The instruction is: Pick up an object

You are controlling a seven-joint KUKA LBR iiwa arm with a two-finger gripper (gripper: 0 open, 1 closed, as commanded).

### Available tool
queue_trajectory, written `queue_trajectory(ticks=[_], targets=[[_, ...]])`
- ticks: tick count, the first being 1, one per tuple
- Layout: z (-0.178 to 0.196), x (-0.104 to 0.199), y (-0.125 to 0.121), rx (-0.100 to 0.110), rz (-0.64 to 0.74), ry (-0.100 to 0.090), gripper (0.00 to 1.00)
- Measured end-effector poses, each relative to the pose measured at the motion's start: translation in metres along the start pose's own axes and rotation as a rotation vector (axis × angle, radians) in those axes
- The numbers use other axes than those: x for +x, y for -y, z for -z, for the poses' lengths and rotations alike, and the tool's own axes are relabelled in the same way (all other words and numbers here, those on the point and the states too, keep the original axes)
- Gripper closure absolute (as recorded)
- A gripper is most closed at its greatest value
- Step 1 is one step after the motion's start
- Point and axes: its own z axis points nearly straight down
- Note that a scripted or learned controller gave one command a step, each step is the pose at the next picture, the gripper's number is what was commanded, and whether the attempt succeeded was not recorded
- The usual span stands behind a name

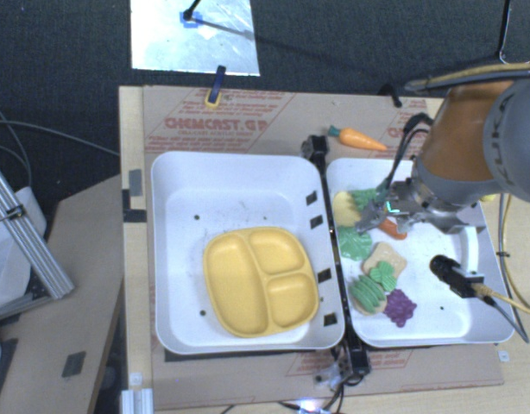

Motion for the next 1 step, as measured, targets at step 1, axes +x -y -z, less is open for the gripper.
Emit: queue_trajectory(ticks=[1], targets=[[0.0,0.0334,-0.0386,-0.002,0.006,-0.001,0.0]])
